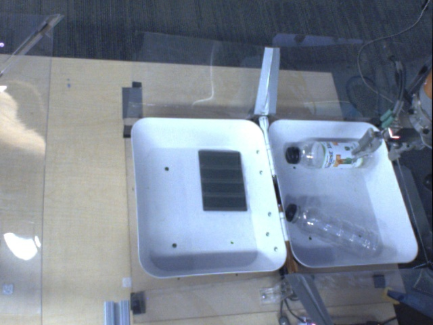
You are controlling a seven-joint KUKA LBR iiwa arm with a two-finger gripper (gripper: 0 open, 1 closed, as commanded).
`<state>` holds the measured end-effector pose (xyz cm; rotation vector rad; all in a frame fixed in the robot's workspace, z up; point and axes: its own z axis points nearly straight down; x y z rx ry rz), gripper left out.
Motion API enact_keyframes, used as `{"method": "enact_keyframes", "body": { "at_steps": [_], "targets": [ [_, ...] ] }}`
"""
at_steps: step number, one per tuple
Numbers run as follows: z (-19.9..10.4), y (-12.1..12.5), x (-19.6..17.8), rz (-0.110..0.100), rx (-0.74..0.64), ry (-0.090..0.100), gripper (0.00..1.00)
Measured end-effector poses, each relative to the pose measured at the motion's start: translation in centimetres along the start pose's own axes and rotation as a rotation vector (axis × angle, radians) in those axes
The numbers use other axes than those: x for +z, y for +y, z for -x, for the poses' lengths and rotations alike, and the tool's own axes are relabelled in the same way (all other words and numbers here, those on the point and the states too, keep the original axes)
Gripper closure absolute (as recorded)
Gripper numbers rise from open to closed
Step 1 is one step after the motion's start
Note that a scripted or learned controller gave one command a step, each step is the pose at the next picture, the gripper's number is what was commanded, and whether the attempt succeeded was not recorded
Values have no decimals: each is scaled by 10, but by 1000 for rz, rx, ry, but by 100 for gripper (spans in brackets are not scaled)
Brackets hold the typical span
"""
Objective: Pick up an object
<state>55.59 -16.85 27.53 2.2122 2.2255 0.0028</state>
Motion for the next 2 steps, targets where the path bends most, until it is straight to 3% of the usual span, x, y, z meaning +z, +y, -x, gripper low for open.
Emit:
{"method": "enact_keyframes", "body": {
  "at_steps": [1,2],
  "targets": [
    [-24,67,162,-4,-3,1,0],
    [-25,68,151,-4,-4,2,100]
  ]
}}
